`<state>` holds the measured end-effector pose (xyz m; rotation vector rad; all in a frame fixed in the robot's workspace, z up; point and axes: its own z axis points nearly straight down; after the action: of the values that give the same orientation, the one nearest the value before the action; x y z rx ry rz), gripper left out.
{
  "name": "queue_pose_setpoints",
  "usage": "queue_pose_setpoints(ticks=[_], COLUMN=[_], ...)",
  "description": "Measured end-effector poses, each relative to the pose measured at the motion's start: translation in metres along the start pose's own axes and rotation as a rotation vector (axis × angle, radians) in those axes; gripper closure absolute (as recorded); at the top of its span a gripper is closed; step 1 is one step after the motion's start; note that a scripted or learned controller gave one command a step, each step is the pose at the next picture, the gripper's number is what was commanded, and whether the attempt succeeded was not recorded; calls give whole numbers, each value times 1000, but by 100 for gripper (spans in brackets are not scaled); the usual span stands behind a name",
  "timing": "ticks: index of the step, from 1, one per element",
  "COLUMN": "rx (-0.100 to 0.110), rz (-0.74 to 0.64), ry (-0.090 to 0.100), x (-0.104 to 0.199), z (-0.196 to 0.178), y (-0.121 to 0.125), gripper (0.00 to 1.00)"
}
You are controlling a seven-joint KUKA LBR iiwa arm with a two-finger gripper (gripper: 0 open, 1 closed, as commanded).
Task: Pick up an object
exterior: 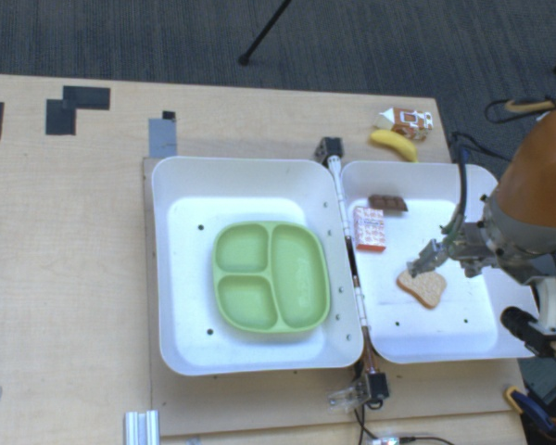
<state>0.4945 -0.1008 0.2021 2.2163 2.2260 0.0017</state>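
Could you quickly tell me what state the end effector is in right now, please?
End effector: low in the right bin, at the slice of toast; whether it is open, closed or holding anything cannot be told.

Even, diffuse overhead illumination; the scene is bright without hard-edged shadows. The two white bins are the brightest surfaces and approach overexposure, with a soft glow on their floors and faint grey shading along the inner walls. The green divided plate shows mild sheen on its ridges. A soft, short shadow lies beneath the slice of toast. Resolution is low: small items appear slightly blurred, and the printing on the red-and-white packet is illegible. The dark carpet shows fine grain.
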Motion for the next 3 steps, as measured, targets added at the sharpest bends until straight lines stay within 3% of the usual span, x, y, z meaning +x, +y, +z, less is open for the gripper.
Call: queue_pose_setpoints(ticks=[1,2,3], rx=[-10,-18,-3], rz=[2,2,-1], ry=[-2,-4,1], x=[8,7,74], z=[114,102,17], y=[-5,-2,-6], gripper=[0,100,100])
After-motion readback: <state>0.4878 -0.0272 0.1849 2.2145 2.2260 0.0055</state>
